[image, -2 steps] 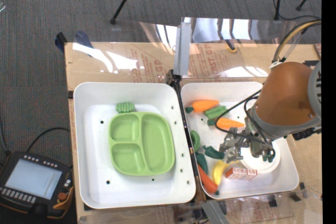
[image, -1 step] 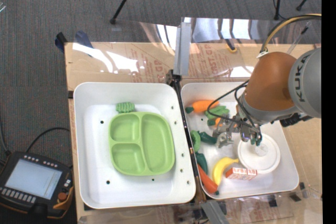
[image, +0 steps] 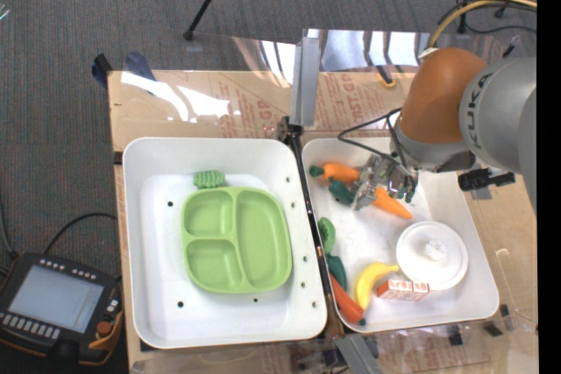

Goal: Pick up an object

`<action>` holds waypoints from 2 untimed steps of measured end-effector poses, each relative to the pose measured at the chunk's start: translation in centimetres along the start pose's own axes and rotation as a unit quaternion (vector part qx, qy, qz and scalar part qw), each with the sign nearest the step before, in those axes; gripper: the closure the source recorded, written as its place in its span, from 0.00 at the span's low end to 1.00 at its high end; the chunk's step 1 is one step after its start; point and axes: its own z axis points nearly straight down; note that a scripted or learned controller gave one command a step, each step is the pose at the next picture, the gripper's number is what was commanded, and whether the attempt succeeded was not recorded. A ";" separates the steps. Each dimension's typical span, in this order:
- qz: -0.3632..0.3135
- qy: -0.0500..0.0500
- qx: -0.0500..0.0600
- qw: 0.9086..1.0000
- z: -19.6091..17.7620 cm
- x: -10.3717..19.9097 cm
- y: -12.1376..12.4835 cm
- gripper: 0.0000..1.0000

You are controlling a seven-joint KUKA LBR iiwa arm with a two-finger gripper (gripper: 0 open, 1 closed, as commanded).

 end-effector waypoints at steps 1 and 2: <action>0.062 -0.010 -0.003 0.998 -16.9 3.3 1.3 1.00; 0.107 0.001 -0.001 0.994 -12.7 11.9 13.4 1.00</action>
